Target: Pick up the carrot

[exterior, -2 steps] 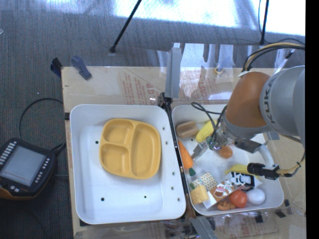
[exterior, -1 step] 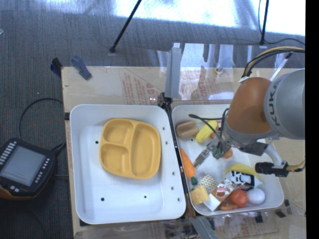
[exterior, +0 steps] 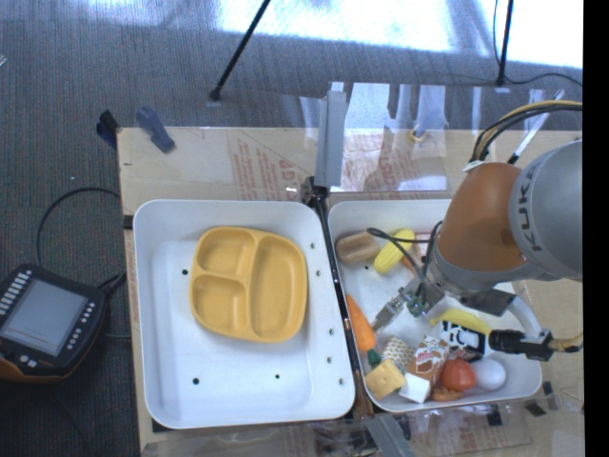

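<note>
The carrot [exterior: 360, 324] is lying against the right bin's [exterior: 529, 385] left wall, not yet grasped. The gripper [exterior: 388, 314] is being held just right of the carrot, apparently parted and empty. A short leftward descent is being called for. Crowding the carrot below are a cheese wedge [exterior: 384, 379] and a cracker [exterior: 397, 352].

The grey KUKA arm [exterior: 557, 208] reaches in from the counter's right edge, its orange band [exterior: 481, 219] bulging above the wrist. The wrist angles downward and toward the left. The end effector [exterior: 392, 310] hangs low, its two thin fingers [exterior: 385, 316] pointing down-left, set slightly apart with nothing between them.
</note>
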